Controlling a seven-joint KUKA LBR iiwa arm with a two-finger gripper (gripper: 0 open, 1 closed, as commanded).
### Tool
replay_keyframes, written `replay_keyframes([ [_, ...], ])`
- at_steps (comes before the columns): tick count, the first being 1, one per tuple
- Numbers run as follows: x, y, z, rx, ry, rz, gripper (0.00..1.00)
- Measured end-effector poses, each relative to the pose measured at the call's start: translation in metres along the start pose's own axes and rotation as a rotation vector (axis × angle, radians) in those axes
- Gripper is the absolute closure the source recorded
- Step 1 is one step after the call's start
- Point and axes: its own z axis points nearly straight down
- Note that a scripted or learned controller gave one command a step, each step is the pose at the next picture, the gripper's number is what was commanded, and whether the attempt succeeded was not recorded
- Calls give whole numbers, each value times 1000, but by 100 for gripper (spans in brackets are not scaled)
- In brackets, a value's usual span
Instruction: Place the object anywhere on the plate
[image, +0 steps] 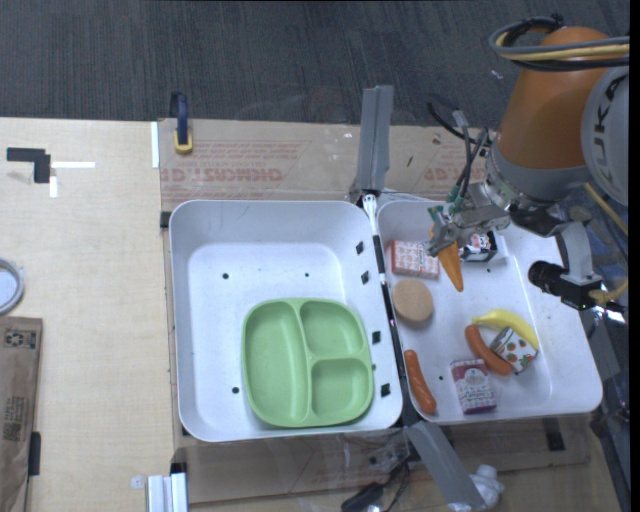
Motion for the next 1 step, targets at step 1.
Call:
replay_keyframes([
  [1,72,-3,60,2,1,27,100],
])
